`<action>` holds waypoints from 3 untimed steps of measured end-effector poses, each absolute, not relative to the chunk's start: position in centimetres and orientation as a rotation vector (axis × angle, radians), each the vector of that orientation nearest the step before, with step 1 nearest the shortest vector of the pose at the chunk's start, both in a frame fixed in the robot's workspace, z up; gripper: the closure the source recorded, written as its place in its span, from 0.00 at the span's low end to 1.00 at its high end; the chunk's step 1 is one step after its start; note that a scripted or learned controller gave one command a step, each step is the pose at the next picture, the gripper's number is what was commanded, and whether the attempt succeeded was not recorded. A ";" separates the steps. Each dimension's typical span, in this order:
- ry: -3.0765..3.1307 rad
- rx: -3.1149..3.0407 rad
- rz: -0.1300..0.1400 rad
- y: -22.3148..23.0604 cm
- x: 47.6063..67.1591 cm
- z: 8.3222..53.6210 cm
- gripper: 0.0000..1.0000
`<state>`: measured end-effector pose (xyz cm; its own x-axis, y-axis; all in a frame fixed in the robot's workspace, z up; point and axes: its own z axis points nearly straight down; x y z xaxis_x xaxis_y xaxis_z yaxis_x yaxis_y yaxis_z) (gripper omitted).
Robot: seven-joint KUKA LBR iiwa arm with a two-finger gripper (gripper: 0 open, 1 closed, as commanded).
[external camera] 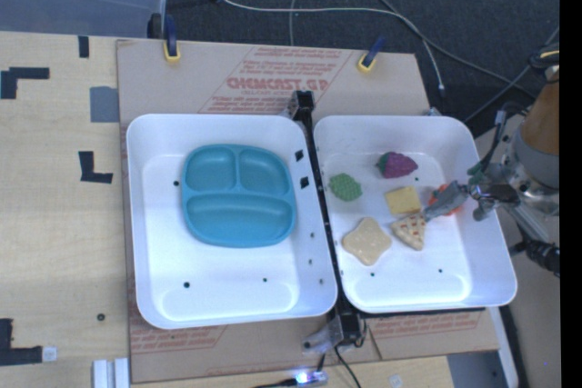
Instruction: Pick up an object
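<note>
while five toy foods lie loose in the right bin (486, 286) for easy picking, the gripper (443, 200) reaches in low beside the yellow block (402, 199); i cannot tell how its fingers stand

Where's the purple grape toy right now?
The purple grape toy lies in the right bin, toward its far side, right of the green piece and just above the yellow block.
</note>
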<state>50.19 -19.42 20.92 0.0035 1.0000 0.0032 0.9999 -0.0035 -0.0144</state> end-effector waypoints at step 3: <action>-2.218 -2.216 0.005 -18.5 49.8 12.1 0.00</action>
<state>49.82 -18.47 12.12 -0.0011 1.0000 0.0022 1.0000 0.0011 -0.0071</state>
